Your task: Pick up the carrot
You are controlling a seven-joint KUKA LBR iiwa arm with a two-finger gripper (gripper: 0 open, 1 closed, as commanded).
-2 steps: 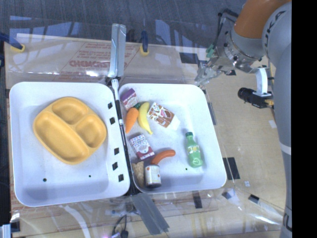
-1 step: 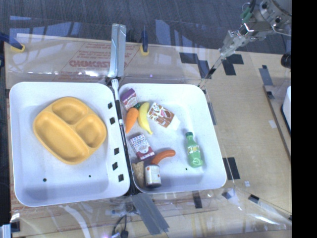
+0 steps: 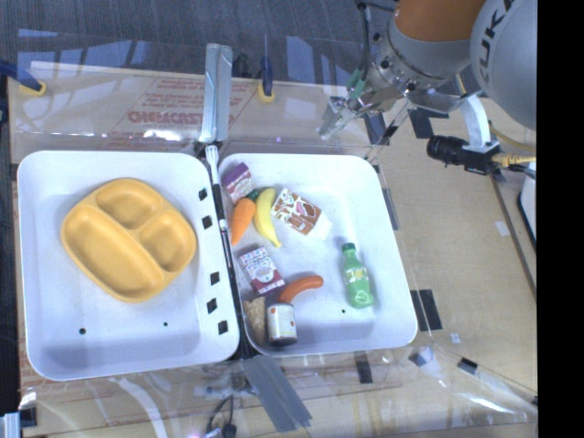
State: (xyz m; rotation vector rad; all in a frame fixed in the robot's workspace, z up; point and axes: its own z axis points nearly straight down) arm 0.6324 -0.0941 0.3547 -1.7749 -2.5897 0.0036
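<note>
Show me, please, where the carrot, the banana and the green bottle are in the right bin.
carrot (image 3: 242,220): camera view, middle of its orange body.
banana (image 3: 266,219): camera view, middle of its yellow curve.
green bottle (image 3: 357,279): camera view, on its body below the neck.

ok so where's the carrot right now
In the camera view the carrot lies in the right bin, near its left wall, touching the banana, just below the purple packet.

Bright light over my bench.
My white bins (image 3: 301,331) glow, shadows are soft, and the picture looks a bit fuzzy.
</note>
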